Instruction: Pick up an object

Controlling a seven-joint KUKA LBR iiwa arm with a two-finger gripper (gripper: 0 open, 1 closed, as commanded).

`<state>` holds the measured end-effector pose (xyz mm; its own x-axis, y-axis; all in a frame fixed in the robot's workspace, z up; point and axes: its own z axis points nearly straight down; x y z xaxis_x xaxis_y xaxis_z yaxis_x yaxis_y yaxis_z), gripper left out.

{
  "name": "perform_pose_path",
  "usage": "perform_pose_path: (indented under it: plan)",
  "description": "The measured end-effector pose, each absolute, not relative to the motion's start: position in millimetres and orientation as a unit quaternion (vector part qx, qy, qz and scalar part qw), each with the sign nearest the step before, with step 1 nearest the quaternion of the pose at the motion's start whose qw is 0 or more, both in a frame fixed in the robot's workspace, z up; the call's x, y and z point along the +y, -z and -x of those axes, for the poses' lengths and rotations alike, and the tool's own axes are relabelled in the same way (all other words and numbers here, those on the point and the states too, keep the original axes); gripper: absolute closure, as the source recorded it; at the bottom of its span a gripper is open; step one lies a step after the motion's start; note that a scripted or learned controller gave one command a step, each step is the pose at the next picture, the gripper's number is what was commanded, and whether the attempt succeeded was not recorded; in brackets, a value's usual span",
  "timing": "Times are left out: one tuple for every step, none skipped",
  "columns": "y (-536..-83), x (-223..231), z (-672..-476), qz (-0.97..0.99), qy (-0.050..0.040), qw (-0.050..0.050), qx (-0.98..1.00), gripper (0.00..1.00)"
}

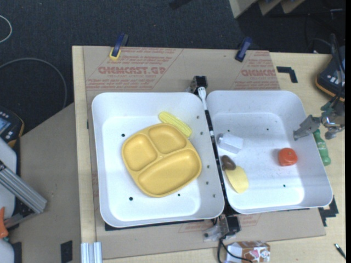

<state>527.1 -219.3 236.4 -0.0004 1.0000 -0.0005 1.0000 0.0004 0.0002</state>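
My gripper [318, 126] reaches in from the right and hangs over the right rim of the right bin [258, 100]. A slim green object [323, 149] lies along that rim just below it; whether they touch is unclear. In the right bin lie a red-orange ball [287, 156], a white block [231, 143], a small brown piece [227, 161] and a pale yellow piece [238, 179]. The ball sits a little left of and below the gripper.
The left bin [107, 114] holds a yellow divided plate [160, 159] with a long yellow piece [175, 123] at its far edge. A dark device [332, 76] sits at the far right. Clamps [243, 49] hold the cardboard at the back.
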Motion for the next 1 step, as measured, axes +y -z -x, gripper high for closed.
perform_pose_path:
  plan:
    - [-96.4, -220.9, -493.2, -0.706, -0.0012, -0.001, 0.708, 0.00]
